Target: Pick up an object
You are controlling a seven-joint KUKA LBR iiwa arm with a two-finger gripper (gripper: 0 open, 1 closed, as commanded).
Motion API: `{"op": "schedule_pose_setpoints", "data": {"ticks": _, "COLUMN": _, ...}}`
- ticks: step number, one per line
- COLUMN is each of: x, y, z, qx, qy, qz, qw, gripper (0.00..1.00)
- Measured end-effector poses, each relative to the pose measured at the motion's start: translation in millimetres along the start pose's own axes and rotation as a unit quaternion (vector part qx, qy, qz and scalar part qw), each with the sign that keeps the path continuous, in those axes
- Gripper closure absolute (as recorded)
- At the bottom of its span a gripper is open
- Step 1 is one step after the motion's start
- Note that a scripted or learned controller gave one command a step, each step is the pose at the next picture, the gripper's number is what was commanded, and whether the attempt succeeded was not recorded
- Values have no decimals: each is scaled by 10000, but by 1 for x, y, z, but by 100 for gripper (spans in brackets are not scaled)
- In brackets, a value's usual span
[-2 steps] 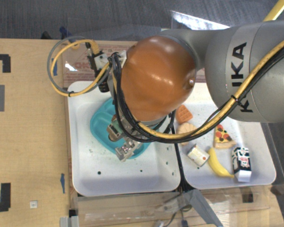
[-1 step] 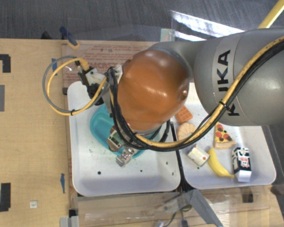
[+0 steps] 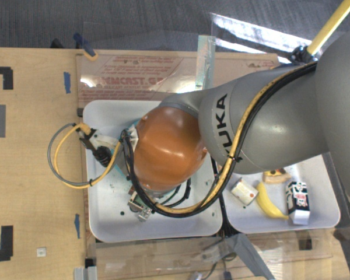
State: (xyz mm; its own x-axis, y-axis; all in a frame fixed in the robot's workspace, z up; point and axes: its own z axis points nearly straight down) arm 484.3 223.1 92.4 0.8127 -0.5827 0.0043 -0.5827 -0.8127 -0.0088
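The grey arm reaches from the right across both bins, and its orange band [image 3: 166, 147] hangs over the middle of the left bin [image 3: 105, 214]. The gripper [image 3: 139, 207] pokes out below the band near the bin's front; its metal tip shows, and the fingers are mostly hidden under the wrist. Whatever lies in the left bin beneath the arm is hidden. In the right bin [image 3: 326, 214] lie a yellow banana [image 3: 268, 202], a small white block [image 3: 243, 191], a black and white carton [image 3: 297, 200] and a tan round piece [image 3: 274, 175].
A yellow cable loop [image 3: 61, 156] hangs over the left bin's left rim onto the wooden bench. Black cables [image 3: 163, 206] trail around the wrist. A clear plastic sheet [image 3: 146, 77] lies behind the bins.
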Motion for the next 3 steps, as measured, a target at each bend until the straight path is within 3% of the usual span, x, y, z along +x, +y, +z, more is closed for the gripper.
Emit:
{"op": "schedule_pose_setpoints", "data": {"ticks": 1, "x": 17, "y": -18, "z": -214, "qx": 20, "qy": 5, "qz": 563, "qw": 9984, "gripper": 100}}
{"op": "schedule_pose_setpoints", "data": {"ticks": 2, "x": 6, "y": -8, "z": -28, "qx": -89, "qy": -74, "qz": 476, "qw": 9988, "gripper": 100}}
{"op": "schedule_pose_setpoints", "data": {"ticks": 3, "x": 54, "y": -44, "z": -122, "qx": 7, "qy": -15, "qz": 1669, "qw": 9860, "gripper": 100}}
